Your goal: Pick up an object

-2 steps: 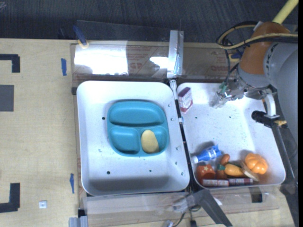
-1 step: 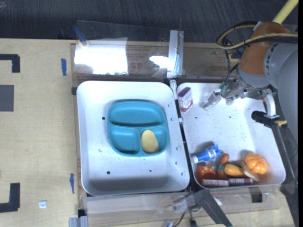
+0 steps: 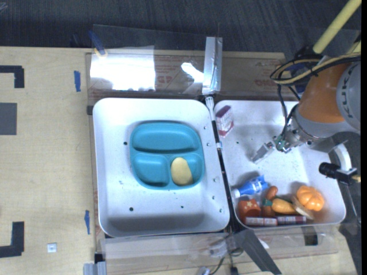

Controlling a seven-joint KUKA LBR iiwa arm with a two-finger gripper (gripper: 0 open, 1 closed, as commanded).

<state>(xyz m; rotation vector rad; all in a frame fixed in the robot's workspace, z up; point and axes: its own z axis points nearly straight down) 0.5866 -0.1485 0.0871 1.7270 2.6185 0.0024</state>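
One arm [image 3: 327, 105] reaches leftward, low over the right bin [image 3: 252, 132].

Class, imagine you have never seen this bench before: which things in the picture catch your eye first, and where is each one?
First comes the bright blue divided tray in the middle of the left bin, with a yellow egg-shaped item in its lower right compartment. Next is the heap of toy food, including a small orange pumpkin, along the near edge of the right bin. Above that heap, the arm's gripper hangs over bare bin floor.
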